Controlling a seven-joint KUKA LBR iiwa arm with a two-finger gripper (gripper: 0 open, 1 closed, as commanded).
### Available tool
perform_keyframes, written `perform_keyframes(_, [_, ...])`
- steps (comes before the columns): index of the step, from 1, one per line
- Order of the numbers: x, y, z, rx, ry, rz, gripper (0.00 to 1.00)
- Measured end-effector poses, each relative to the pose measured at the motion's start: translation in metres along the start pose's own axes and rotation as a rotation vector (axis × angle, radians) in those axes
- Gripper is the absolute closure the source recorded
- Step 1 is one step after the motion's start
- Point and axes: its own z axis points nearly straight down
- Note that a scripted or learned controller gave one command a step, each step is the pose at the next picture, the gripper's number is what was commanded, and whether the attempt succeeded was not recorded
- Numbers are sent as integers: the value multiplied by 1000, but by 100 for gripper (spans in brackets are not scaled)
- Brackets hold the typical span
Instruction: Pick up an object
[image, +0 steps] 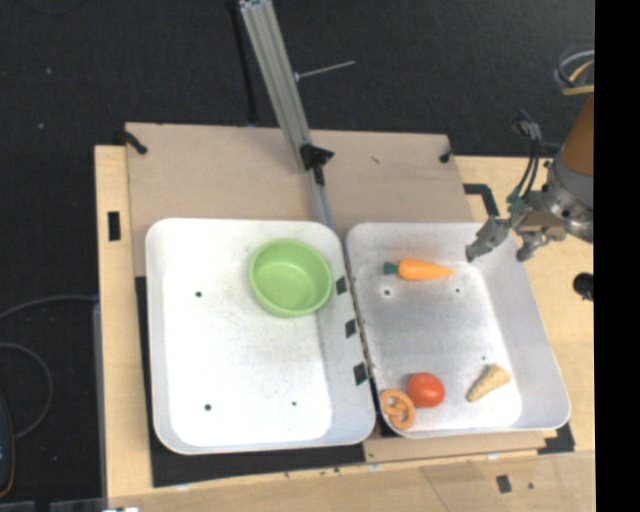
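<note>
Carrot (424, 269) is the likeliest target, being the object nearest the tool (505, 240); it lies in the upper part of the right bin (530, 330), just left of and slightly below the tool in the frame. Its long axis runs nearly level across the picture, green stem end to the left and orange tip pointing right toward the tool. The tool is seen at the bin's upper right corner, above the rim, with its two fingers spread apart and nothing between them. For a grasp, a short travel leftward and a descent would be called for, with the fingers set across the carrot's narrow width. Near the bin's lower edge a tomato (425, 389), a pretzel (397, 408) and a cone-shaped piece (489, 382) are found, well apart from the tool.
</note>
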Motion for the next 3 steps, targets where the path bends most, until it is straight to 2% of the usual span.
perform_keyframes(1, [-9,3,59,5,2,1,0])
perform_keyframes(2, [-10,1,101,4,1,2,0])
perform_keyframes(3, [-11,3,86,-5,-1,2,100])
